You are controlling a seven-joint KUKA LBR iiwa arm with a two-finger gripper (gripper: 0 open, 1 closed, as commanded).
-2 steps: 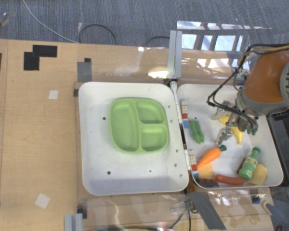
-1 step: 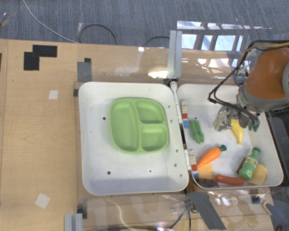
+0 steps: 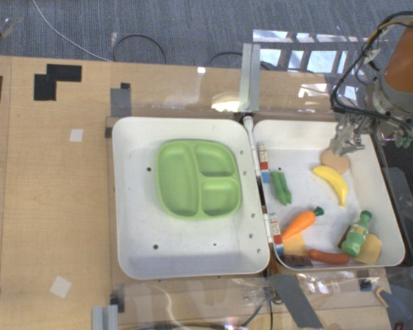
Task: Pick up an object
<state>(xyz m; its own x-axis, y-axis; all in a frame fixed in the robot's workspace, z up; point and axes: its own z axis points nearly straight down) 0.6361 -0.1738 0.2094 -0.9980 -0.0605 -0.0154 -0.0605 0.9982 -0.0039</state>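
Note:
My gripper [image 3: 345, 143] hangs over the far right part of the right bin [image 3: 289, 137], its fingers pointing down just above a tan cookie-like piece [image 3: 336, 161]. Nothing shows between the fingers. A yellow banana [image 3: 332, 182] lies just in front of that piece. Toward the bin's left wall lies a green pepper [image 3: 281, 187]. An orange carrot [image 3: 299, 222] sits near the middle front. A green bottle [image 3: 356, 234], a yellow block [image 3: 370, 249] and a red sausage [image 3: 328, 257] crowd the front right corner.
The left bin [image 3: 134, 253] holds a green divided plate [image 3: 197, 178]. A metal upright [image 3: 249, 81] stands behind the seam between the bins. Dark cables [image 3: 351, 74] loop near the arm at upper right. A wooden bench [image 3: 41, 205] extends to the left.

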